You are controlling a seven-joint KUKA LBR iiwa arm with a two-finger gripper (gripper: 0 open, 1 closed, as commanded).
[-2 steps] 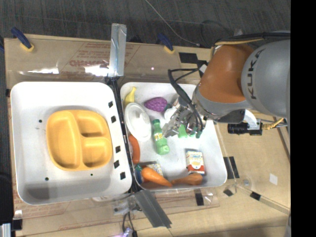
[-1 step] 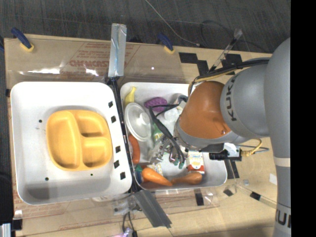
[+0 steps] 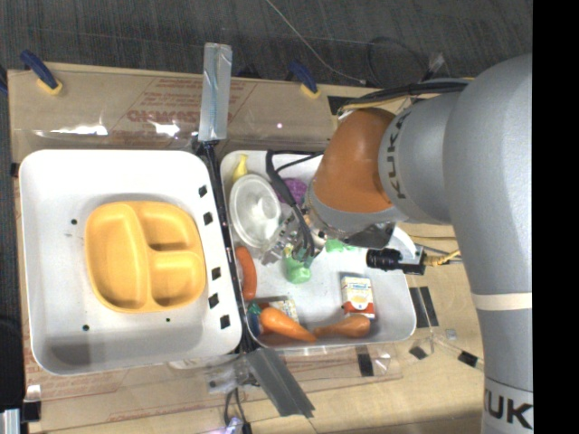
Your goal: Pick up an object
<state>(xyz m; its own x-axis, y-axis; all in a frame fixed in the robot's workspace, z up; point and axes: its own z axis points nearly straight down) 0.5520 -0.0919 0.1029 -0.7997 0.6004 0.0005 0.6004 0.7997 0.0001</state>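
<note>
The arm reaches in from the bench's right edge and hangs low over the right bin [image 3: 398, 319], with the pincer [image 3: 296, 240] down among the clutter near that bin's middle. The step in hand looks like settling on one object to lift, and the likeliest candidate is the small green item [image 3: 298, 268] just beneath the tip, touching or nearly touching it. To do this well, the pincer should come straight down so the green item sits squarely between its two sides, clear of the clear round bowl [image 3: 254, 209] just beside it toward the bins' shared wall, then close firmly and rise without dragging neighbours along. The carrots [image 3: 282, 325] along the bin's near wall and the small orange-and-white carton [image 3: 356, 294] lie apart from the tip and should stay untouched. The wrist and the glare on the metal hide how wide the pincer stands, so I cannot tell whether it is released or clenched, and nothing is plainly seen gripped. The left bin [image 3: 41, 242] carries a yellow divided tray [image 3: 145, 253].
</note>
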